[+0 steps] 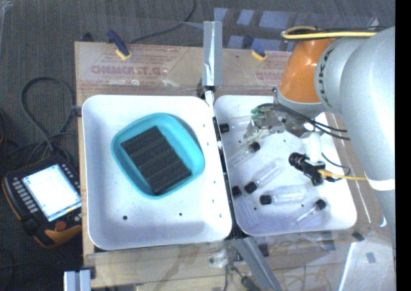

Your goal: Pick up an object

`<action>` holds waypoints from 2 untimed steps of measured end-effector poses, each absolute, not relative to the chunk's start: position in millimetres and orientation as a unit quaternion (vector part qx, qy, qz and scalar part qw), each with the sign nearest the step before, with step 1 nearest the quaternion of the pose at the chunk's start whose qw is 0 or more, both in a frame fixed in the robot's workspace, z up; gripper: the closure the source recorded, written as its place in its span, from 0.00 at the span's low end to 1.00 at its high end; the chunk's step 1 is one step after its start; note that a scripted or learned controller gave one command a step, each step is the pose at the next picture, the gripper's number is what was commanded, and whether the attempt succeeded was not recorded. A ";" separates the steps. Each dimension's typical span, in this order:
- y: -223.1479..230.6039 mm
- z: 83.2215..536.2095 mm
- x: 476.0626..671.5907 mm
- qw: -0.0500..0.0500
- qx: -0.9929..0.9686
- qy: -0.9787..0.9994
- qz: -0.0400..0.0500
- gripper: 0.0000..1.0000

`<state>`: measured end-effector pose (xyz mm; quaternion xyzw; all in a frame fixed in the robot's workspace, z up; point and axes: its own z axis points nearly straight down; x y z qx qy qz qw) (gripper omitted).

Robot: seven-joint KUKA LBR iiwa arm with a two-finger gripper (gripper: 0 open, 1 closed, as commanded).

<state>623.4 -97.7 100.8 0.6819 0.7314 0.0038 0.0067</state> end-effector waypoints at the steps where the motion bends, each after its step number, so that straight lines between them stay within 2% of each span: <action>1: -97.7 100.7 623.3 0.006 0.682 0.731 0.004 0.00; 2: -97.7 100.7 623.3 0.006 0.682 0.731 0.004 0.00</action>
